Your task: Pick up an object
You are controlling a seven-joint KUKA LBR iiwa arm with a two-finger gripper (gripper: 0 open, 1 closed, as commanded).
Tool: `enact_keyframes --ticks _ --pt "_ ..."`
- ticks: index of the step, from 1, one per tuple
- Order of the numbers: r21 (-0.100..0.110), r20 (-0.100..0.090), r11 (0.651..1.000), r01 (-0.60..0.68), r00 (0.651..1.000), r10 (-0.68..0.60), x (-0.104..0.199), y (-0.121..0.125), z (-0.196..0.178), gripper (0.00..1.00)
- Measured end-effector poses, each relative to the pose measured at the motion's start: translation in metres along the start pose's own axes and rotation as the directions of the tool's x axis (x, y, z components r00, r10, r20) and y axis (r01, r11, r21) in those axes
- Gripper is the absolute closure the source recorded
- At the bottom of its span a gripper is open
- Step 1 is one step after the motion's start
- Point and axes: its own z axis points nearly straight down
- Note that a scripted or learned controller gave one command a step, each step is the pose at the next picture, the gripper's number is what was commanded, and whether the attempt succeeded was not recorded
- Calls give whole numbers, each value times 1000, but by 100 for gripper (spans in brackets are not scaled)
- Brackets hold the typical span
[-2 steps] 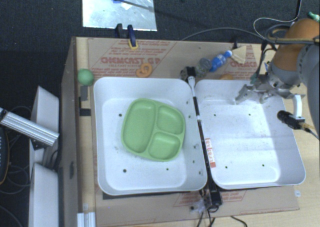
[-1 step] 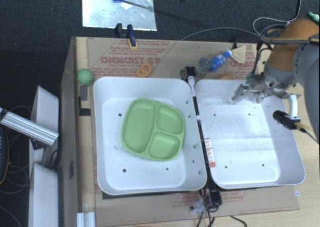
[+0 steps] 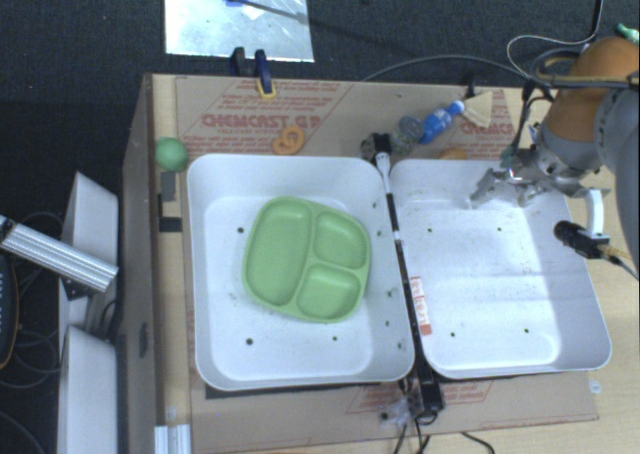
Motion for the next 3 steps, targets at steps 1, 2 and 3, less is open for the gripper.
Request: enact_keyframes --ticks 1,2,3 --pt "-2 4 1000 1 1000 -1 7 0 1 0" --pt "0 0 1000 0 1000 0 0 0 0 0" --pt "1 1 1000 2 1000 -2 0 0 0 0"
